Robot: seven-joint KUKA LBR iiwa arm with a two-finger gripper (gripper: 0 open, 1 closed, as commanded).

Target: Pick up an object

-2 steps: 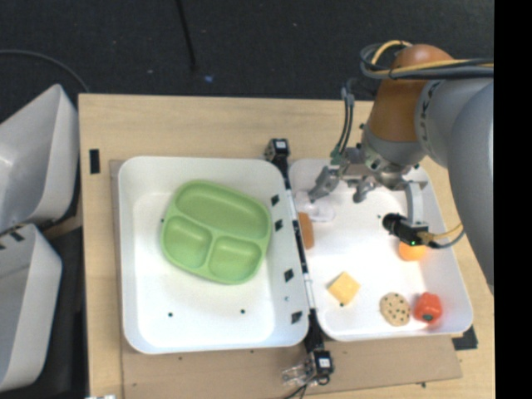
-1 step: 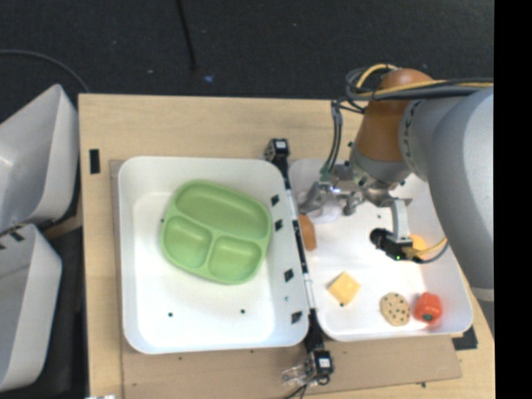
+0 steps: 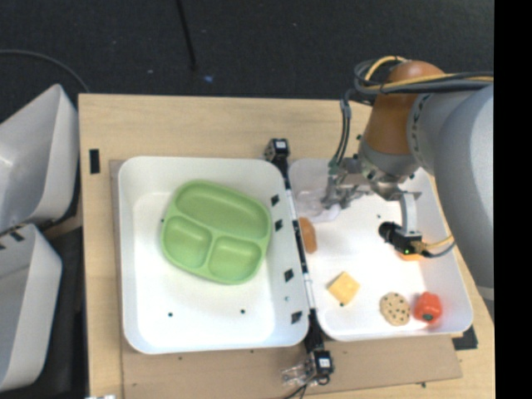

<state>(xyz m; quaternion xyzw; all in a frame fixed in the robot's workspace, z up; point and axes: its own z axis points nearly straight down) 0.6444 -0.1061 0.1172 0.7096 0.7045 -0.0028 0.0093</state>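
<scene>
Camera view, looking down at a slant, takes in a light wooden bench [image 3: 208,115] bearing two shallow white plastic bins side by side. Lying in the left bin [image 3: 137,306] is a pale green plastic divided plate with three compartments [image 3: 216,232], flat on the bin floor and a little above its centre. Reaching in from the right edge, the grey robot arm with an orange band above its wrist [image 3: 391,115] bends down over the upper part of the right bin [image 3: 366,260], and its two-finger gripper [image 3: 338,194] hangs low over that bin's upper left corner, close to the divider between the bins. Its tips blend into the white floor and a pale, translucent patch around them, so it cannot be told whether the tool is spread or pressed together, nor whether anything sits in it. Just below the gripper, against the right bin's left wall, rests a small orange-brown rounded item [image 3: 307,235], possibly a piece of toy bread. Further down, near the bin's middle, lies a yellow cheese-like wedge [image 3: 343,288]. Toward the lower right corner sit a round tan cookie with dark chips [image 3: 395,308] and, just beside it on the right, a small red rounded toy with a green top [image 3: 428,307], the two near each other but apart. All four small pieces lie on the bin floor, clear of the gripper.
</scene>
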